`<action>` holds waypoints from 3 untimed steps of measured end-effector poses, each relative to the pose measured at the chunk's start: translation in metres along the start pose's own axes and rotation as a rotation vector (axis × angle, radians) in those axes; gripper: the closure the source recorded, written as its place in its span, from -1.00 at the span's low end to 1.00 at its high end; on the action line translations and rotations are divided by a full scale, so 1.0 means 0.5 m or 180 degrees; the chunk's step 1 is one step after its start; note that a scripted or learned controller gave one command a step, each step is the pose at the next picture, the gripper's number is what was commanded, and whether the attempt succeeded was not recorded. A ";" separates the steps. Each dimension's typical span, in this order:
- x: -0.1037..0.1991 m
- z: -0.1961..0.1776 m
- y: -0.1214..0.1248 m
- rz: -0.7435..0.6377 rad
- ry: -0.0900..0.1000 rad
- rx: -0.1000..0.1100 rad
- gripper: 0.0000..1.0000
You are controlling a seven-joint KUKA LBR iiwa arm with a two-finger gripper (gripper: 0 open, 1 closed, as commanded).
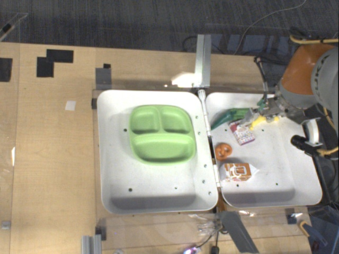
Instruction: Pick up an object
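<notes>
Grey arm with orange band enters from frame right. Gripper (267, 108) low at right bin's (296, 194) upper edge, over yellow item (258, 121) beside green packet (229, 116); grip state: cannot tell. Placement suggests pick attempt there.

Light wooden bench (47, 157) bearing two shallow white bins side by side: the left bin (114, 194) and the right bin (304, 192), meeting at mid-bench. Black patches (53, 62) lie near the bench's far-left corner.
</notes>
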State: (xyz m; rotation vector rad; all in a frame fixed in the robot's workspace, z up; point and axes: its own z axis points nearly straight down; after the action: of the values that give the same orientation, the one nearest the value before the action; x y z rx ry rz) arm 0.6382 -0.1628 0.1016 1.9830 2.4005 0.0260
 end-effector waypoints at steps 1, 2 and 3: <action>-0.087 0.011 0.057 0.0121 0.0042 0.0068 -1.00; -0.084 0.029 0.003 0.0678 0.0020 0.0076 -1.00; -0.083 0.000 0.011 0.0654 0.0011 0.0048 1.00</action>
State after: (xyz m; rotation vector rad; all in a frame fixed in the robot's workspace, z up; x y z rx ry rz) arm 0.6516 -0.2025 0.1024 2.2290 2.1943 0.0155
